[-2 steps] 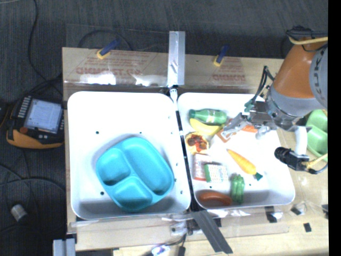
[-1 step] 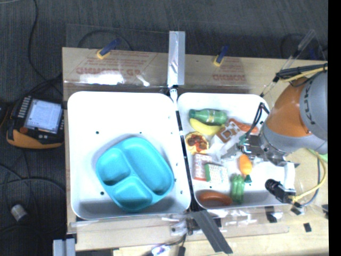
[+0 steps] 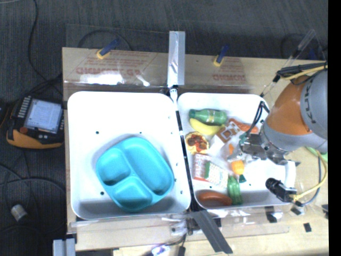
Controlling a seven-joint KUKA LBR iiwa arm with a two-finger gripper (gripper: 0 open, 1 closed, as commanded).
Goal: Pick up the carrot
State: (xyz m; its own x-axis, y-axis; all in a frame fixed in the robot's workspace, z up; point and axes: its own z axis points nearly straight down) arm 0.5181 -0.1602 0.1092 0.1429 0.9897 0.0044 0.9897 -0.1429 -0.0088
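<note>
You are looking down on dark grey carpet (image 3: 64, 15) with black cables trailing across it, and on it the pale wooden bench (image 3: 298, 76). A handheld pendant with a lit screen (image 3: 37, 119) lies on the carpet at the left. Two shallow white bins sit side by side: the left bin (image 3: 85, 111) holds a turquoise divided plastic tray (image 3: 134, 172); the right bin (image 3: 277, 188) holds a crowd of toy food. The grey arm with its orange band (image 3: 290, 113) reaches over the right bin. Its hand (image 3: 246, 145) hangs low among the toys; you cannot tell how it is set. The small orange carrot (image 3: 237, 167) lies just below it, beside a green bottle-shaped toy (image 3: 234, 190).
</note>
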